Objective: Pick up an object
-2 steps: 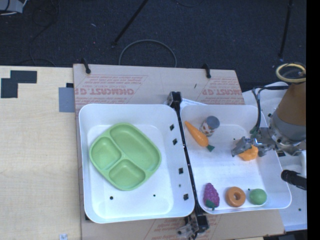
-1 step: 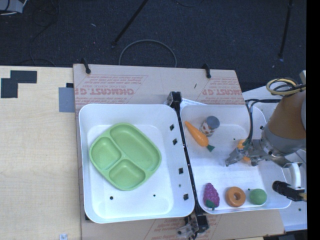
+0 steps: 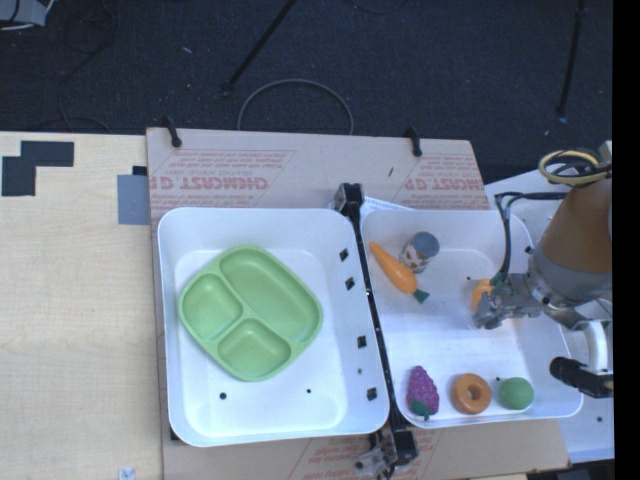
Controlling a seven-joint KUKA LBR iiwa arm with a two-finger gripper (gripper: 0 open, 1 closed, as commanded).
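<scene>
Now | gripper low in right bin, touching small orange object | finger gap unreadable | risk: object against the far-right wall may slip sideways from an off-centre pinch

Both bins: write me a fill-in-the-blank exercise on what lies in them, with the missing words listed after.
1. The green plate lies in the ____ bin.
2. The plate has ____ compartments.
3. Along the right bin's near edge, the donut sits between the purple grapes and the ____ ball.
4. The carrot lies beside the divider, in the ____ bin.

Missing words: left; three; green; right
</scene>
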